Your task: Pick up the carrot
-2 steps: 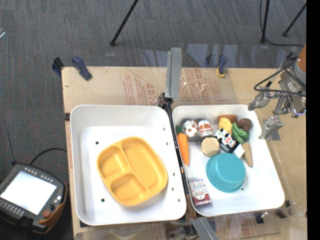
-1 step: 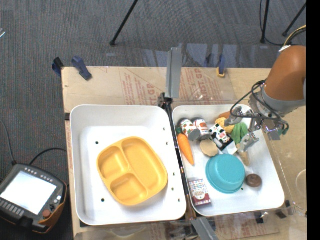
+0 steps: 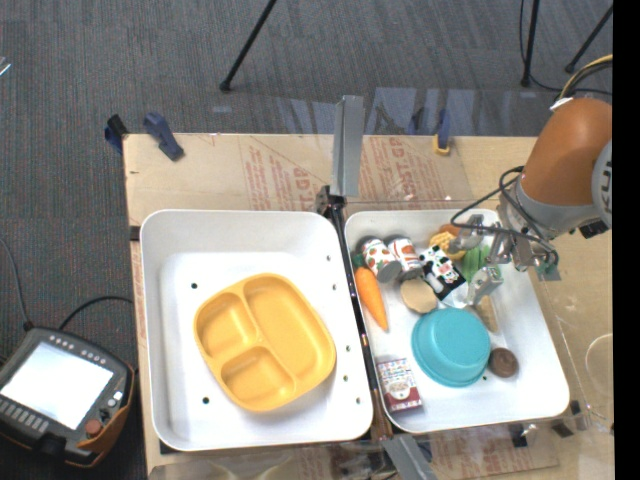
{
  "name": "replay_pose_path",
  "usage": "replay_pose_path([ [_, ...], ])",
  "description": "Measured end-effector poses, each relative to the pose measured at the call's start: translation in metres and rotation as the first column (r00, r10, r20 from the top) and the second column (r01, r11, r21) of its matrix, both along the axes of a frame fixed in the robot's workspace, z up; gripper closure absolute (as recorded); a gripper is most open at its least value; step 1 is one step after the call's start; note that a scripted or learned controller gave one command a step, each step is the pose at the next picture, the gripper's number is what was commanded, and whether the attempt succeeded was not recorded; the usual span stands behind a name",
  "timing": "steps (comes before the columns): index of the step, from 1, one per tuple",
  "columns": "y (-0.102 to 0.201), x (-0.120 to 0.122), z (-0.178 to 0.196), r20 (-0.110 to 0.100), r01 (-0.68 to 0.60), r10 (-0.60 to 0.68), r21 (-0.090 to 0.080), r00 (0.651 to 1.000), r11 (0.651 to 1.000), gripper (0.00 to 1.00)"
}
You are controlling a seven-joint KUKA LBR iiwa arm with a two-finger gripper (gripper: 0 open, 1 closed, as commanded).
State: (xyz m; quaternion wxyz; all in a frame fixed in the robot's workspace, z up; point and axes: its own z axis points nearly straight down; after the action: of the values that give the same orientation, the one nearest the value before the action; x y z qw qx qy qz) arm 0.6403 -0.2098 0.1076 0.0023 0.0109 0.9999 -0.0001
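The orange carrot (image 3: pixel 371 298) lies along the left wall of the right bin (image 3: pixel 540 388), its thin end pointing toward the front. My gripper (image 3: pixel 481 258) hangs over the back right part of that bin, well to the right of the carrot. Its fingers (image 3: pixel 487 282) stand apart, open, above a small green item (image 3: pixel 479 259), and I see nothing clamped between them. Several toys lie between the gripper and the carrot.
A teal bowl (image 3: pixel 452 346) sits in the right bin's front half, with a brown round piece (image 3: pixel 503 362) beside it and a small red carton (image 3: pixel 400 384) at the front left. Cans (image 3: pixel 387 255) and a black-and-white toy (image 3: pixel 441 269) crowd the back. A yellow divided plate (image 3: pixel 263 340) lies in the left bin (image 3: pixel 170 268).
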Motion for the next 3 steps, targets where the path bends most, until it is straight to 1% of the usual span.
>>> replay_pose_path([
  [1, -0.006, 0.005, -0.003, 0.004, -0.193, 0.193, -0.009, 0.981, 0.981, 0.00],
  [2, 0.069, 0.005, -0.012, -0.006, 0.096, -0.096, -0.002, 0.995, 0.995, 0.00],
  [3, 0.057, -0.019, -0.020, -0.005, 0.267, -0.267, 0.002, 0.964, 0.964, 0.00],
])
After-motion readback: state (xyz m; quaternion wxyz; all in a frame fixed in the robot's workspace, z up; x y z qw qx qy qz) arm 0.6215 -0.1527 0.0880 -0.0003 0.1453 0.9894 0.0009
